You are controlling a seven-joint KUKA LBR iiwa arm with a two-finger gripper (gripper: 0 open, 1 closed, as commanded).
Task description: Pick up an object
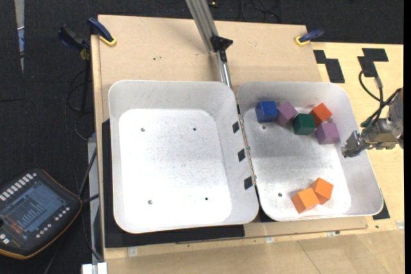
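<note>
The tool (352, 149) hangs at the right bin's (359, 202) right rim, and whether it's spread or pressed together, I can't tell. Nothing shows in its grip. Closest by: a purple block (328, 132). Two orange blocks (313, 195) sit touching near the front.

— Seven small blocks, all in the right bin (359, 167)?
— Yes. Blue block (266, 111) touching a purple block (286, 113), next to a green block (303, 124).
— And beside those?
— Orange block (322, 113) just above a second purple block (327, 133), tilted.
— Near the front wall?
— Two orange blocks (313, 195), touching, well apart from the cluster.
</note>
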